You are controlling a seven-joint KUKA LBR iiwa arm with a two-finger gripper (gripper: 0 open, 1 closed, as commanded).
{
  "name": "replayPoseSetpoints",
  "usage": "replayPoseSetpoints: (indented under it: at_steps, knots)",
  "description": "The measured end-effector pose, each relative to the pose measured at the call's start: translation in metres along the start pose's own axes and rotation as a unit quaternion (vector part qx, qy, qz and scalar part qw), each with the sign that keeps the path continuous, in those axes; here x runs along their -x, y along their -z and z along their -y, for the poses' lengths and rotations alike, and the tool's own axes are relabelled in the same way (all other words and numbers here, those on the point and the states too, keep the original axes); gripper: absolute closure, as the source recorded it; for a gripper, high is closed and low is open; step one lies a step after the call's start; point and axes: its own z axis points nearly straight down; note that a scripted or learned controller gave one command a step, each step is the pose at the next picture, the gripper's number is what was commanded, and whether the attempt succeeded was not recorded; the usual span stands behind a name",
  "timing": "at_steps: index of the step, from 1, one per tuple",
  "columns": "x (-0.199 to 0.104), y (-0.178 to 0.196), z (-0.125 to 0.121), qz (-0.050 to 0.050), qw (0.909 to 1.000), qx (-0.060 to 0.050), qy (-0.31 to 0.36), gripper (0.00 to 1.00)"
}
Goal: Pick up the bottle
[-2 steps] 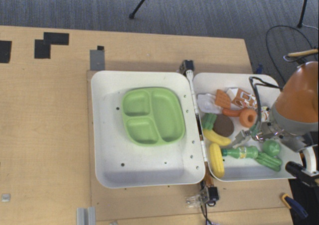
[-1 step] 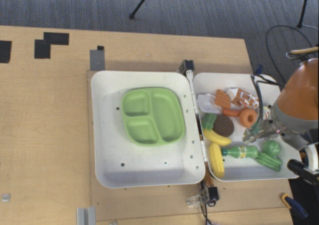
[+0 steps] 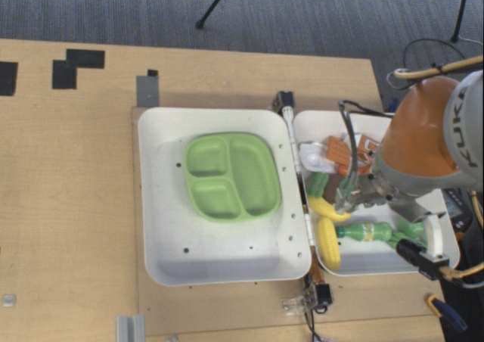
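my claw (image 3: 349, 198) hangs low in the right white bin (image 3: 378, 263), at the frame's right. i cannot tell how it is set. the green clear plastic bottle (image 3: 378, 233) lies on its side just below and right of it, near the bin's lower edge, beside a yellow toy corn cob (image 3: 327, 240).

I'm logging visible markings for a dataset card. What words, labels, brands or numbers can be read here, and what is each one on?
"KU": large dark letters on the grey arm, cut off at the picture's edge.
Bottle label: a yellow patch, too small to read.
Orange packet in the right bin: print too blurred to read.
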Motion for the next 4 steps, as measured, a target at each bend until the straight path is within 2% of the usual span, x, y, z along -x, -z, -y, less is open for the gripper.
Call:
replayPoseSetpoints:
  at_steps: [1,2,3,4]
  knots:
    - [-0.097,0.023,-0.016,0.000,0.9770,-0.001,-0.213,1.00]
    - [-0.153,0.019,-0.026,0.000,0.9920,-0.001,-0.126,1.00]
    - [-0.211,0.044,-0.036,0.000,0.9990,-0.001,-0.044,1.00]
    - [-0.261,0.030,-0.052,0.000,0.9994,-0.001,-0.035,1.00]
